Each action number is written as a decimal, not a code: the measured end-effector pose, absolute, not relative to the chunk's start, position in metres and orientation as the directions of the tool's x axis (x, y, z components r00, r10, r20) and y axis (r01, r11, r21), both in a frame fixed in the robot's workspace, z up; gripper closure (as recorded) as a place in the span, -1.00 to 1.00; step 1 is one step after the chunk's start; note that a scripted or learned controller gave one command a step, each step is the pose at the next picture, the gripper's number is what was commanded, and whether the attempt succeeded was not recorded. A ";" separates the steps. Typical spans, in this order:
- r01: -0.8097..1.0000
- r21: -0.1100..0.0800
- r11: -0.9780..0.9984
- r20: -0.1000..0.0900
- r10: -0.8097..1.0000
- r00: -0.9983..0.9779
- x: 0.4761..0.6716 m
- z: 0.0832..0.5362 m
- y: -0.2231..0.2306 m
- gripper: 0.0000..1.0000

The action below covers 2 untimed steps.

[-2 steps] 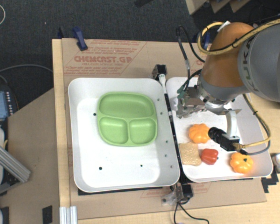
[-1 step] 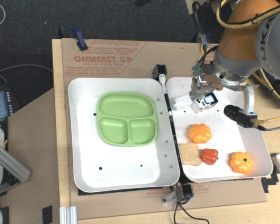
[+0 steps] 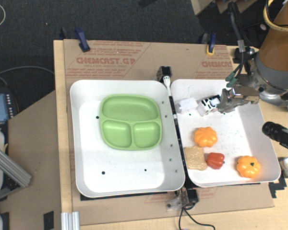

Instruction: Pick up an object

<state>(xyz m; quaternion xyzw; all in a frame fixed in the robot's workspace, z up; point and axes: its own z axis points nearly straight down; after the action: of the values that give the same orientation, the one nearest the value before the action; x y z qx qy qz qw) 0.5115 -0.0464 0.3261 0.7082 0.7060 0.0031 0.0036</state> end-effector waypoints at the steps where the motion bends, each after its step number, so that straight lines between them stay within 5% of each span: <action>1: 1.000 -0.008 0.005 0.003 1.000 -0.005 0.477 0.278 0.007 1.00; 2: 1.000 0.002 0.002 -0.001 1.000 -0.002 0.551 0.219 0.006 1.00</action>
<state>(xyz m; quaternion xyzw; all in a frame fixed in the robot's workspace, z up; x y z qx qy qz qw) 0.5509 0.0056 0.2192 0.7065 0.7077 0.0001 0.0011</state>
